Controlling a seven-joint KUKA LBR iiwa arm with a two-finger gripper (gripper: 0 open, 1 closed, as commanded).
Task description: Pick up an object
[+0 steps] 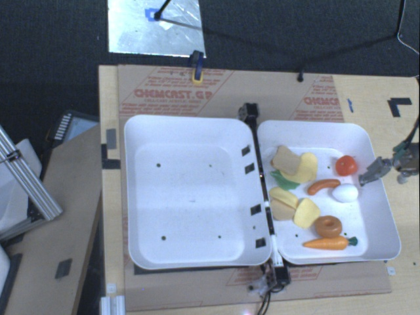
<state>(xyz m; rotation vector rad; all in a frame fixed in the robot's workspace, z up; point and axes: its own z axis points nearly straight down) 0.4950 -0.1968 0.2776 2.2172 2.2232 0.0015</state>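
The right bin (367,143) holds several toy foods: a red tomato (346,165), a sausage (323,186), a white egg (345,193), a brown doughnut (327,226), an orange carrot (326,243), a tan bread slice (285,159), yellow pieces (306,167) and a green piece (283,178). My gripper (374,172) comes in from the right edge and sits over the bin's right side, just right of the tomato and the egg. Nothing shows between its fingers.
The left bin (190,192) lies beside the right one, joined along a black hinge strip (259,189). Both rest on a cardboard sheet (223,90). A shiny metal plate (155,17) lies at the back. A metal rail (26,182) stands at the left.
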